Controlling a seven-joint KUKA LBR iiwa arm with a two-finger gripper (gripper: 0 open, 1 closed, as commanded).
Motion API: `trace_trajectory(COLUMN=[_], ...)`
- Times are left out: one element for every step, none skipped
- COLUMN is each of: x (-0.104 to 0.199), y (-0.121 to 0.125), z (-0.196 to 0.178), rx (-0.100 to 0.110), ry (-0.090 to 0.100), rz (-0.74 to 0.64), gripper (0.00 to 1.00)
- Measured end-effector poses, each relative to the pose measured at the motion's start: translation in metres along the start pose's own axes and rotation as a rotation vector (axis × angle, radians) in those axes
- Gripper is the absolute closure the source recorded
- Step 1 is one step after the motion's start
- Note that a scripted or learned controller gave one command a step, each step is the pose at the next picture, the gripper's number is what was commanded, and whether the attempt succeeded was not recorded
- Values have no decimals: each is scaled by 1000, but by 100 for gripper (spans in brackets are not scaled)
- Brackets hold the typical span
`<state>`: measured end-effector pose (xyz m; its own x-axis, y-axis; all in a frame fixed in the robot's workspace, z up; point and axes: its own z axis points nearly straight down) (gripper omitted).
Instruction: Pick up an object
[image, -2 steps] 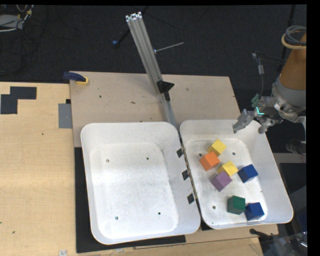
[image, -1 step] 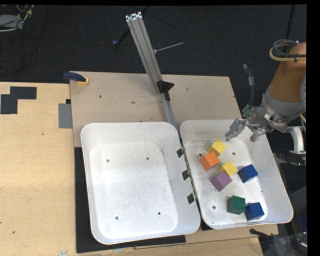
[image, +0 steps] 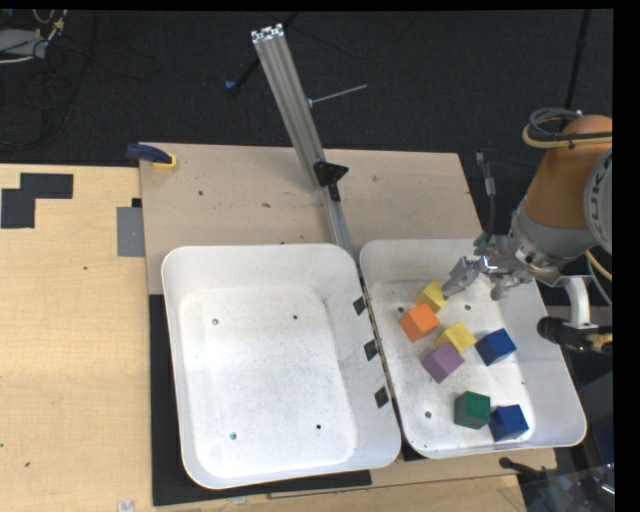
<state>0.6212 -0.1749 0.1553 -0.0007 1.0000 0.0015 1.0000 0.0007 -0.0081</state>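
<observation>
A left white bin (image: 200, 300) sits beside a right white bin (image: 560, 425) on the bench. The right bin holds seven small blocks in a loose cluster: an orange cube (image: 420, 321), two yellow blocks (image: 432, 296) (image: 459, 336), a purple cube (image: 442, 361), a green cube (image: 473, 410) and two blue cubes (image: 495, 346) (image: 508, 421). The gripper (image: 482, 278) hovers at that bin's far right, just beside the far yellow block, its fingers spread and holding nothing, probably lining up a grasp
</observation>
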Motion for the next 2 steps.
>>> trace_trajectory(x=[-2, -5], y=[13, 14], z=[41, 26], rx=[-13, -21], ry=[3, -3], rz=[0, 0], gripper=[0, 100])
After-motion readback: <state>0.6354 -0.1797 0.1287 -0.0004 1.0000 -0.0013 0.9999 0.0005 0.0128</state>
